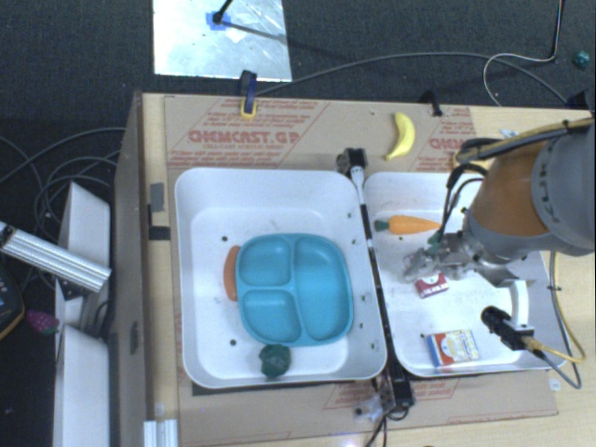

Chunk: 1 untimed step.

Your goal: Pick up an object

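My gripper hangs low over the middle of the right bin. Just below its tips lies a small red and white packet, close to the fingers or touching them. An orange carrot lies at the back of that bin, left of the wrist. A small box with a red and blue label rests near the bin's front edge. Nothing shows between the fingers.
The left bin holds a blue divided plate, an orange sausage-like piece by the plate's left side and a dark green lump at the front. A yellow banana lies on the cardboard behind the bins.
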Motion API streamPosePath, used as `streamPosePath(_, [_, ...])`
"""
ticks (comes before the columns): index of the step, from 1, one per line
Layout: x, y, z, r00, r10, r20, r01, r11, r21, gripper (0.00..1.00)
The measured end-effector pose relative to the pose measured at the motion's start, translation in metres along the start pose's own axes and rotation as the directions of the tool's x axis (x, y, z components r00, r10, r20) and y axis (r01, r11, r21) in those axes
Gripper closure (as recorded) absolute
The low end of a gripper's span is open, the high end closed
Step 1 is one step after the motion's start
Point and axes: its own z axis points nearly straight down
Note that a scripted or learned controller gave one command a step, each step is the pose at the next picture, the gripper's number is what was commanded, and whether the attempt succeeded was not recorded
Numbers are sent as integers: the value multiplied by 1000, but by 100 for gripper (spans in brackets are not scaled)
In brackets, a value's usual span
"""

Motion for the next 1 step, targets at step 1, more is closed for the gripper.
streamPosePath(1, [0, 1, -10, 1000, -1, 0, 1, 1000, -2, 100])
